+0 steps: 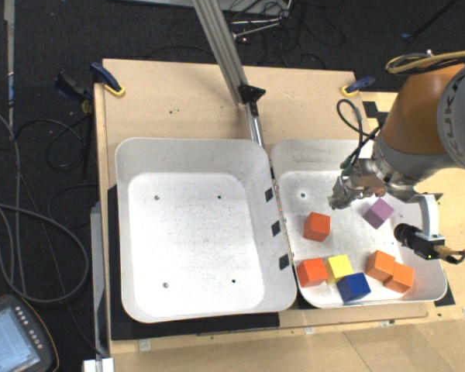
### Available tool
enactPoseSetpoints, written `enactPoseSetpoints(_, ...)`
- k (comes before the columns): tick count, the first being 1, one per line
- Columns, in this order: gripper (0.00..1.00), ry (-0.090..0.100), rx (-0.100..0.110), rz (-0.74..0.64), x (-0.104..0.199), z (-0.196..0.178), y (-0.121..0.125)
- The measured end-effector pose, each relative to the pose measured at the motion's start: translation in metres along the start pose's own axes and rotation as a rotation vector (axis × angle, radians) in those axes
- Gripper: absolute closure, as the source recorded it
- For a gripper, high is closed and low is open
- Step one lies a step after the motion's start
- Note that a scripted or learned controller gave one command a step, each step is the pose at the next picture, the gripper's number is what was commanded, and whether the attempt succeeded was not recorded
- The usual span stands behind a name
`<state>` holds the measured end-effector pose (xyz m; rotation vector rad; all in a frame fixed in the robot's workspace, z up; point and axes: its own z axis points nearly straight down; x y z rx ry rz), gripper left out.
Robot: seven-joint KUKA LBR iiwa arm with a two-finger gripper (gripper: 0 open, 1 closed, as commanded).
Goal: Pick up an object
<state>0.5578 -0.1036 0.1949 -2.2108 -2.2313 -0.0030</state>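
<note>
**A robotics lab bench**

This is a robotics lab. A plywood bench [217, 99] stands on dark carpet strewn with loose black cables [31, 169]. Clamps [108, 80] grip its upper corners, an aluminium strut [221, 41] slants down from the top, and a control pendant's screen [8, 339] glows at lower left.

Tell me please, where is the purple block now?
In the camera view, the purple block lies in the right bin, toward its right side, just right of the gripper and above the two orange blocks.
</note>
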Motion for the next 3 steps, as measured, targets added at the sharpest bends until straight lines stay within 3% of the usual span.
enactPoseSetpoints(2, 1.0, 0.0, -0.002, 0.001, 0.093, -0.031, 0.034)
enactPoseSetpoints(3, 1.0, 0.0, -0.001, 0.0, 0.154, -0.03, 0.044)
